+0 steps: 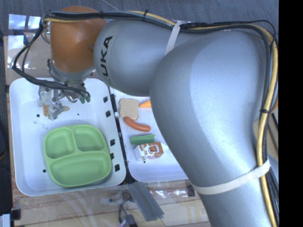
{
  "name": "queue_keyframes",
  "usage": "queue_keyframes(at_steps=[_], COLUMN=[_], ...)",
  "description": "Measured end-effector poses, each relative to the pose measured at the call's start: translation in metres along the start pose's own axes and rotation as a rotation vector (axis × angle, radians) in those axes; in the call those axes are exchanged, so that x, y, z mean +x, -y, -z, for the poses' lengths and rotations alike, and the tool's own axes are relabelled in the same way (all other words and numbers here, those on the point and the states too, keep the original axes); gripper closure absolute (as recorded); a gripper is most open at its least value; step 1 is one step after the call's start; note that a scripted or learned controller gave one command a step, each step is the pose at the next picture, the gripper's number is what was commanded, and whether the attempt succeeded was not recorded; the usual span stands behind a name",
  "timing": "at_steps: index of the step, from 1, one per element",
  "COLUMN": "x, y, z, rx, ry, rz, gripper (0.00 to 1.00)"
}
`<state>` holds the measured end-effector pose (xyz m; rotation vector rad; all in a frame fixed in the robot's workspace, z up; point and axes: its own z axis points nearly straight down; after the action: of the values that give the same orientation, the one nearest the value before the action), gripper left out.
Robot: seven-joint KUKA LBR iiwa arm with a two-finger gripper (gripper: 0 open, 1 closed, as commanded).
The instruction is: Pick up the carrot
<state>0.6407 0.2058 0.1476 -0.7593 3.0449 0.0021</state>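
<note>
We see even, bright light from above, with soft sheen on the grey arm [213, 103]. The bins' white walls [19, 126] look slightly washed out. Fine detail is soft and slightly blurred.

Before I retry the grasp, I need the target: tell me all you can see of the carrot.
Little of the carrot shows: a small orange tip, smooth like plastic, lying flat in the right bin near its upper end. It pokes out from under the grey arm, just right of the bread slice. Whether they touch is unclear.
</note>
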Motion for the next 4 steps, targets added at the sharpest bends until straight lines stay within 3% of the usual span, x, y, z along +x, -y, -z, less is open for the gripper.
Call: queue_keyframes(at_steps=[1,3,4], x=[-0.021,-0.011,-0.017], y=[-0.006,0.0,0.001], z=[0.021,0.011,-0.012], rx=[0.001,0.0,-0.001], ry=[0.001,0.0,0.001], rz=[0.236,0.658,0.959], gripper=[1.0,1.0,1.0])
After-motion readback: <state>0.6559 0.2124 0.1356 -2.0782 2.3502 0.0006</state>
